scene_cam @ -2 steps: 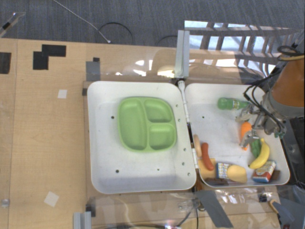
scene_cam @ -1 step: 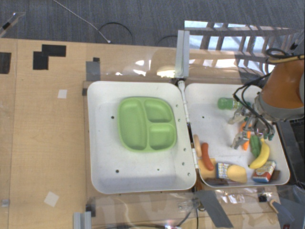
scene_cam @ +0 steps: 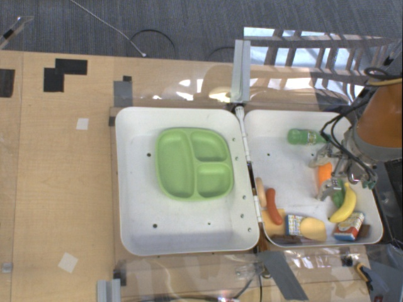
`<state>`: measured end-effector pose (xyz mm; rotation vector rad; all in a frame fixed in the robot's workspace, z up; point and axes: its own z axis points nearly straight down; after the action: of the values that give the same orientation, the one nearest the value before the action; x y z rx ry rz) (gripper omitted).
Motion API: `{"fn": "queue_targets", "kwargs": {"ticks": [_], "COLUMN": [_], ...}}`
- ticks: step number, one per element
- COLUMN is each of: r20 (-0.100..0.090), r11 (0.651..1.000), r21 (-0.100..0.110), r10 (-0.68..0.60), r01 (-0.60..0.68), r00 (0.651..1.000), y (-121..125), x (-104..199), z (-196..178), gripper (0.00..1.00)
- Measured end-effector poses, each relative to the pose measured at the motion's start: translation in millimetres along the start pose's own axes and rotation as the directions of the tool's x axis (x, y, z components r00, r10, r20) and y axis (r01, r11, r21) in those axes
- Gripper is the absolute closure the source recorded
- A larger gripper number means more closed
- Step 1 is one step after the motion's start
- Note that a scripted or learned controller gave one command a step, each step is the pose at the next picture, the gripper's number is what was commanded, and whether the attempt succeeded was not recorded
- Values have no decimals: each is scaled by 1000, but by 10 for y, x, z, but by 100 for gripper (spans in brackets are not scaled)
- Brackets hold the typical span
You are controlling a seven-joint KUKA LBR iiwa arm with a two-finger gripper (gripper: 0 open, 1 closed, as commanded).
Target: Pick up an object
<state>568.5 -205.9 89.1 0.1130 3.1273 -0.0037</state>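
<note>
I see the arm (scene_cam: 381, 121) coming in from the right edge of the frame, its gripper (scene_cam: 332, 180) down in the right bin (scene_cam: 277, 137). I cannot tell how the gripper stands. A carrot (scene_cam: 323, 172) lies just at its tip, and a banana (scene_cam: 344, 207) curves just below it. A green bottle (scene_cam: 305, 136) lies higher up. Along the bin's lower edge I see a sausage (scene_cam: 272, 200), a lemon (scene_cam: 313, 229) and a small carton (scene_cam: 349, 227). The left bin (scene_cam: 138, 231) holds a green tray (scene_cam: 192, 163).

The surface (scene_cam: 56, 187) looks like pale matt wood; both bins (scene_cam: 182, 241) are smooth white plastic; the tray (scene_cam: 192, 163) is matt green plastic; the banana (scene_cam: 344, 207) is glossy.
</note>
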Motion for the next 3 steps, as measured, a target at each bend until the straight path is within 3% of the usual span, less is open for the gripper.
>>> {"fn": "queue_targets", "kwargs": {"ticks": [1, 2, 3], "r20": [17, 16, 0], "r11": [1000, 1000, 995], "r21": [4, 3, -1], "r10": [-6, -6, 105], "r01": [6, 6, -105], "r00": [1000, 1000, 995], "y": [10, 13, 155], "x": [-55, -52, -177], "z": [-158, -151, 3], "gripper": [100, 0, 0]}}
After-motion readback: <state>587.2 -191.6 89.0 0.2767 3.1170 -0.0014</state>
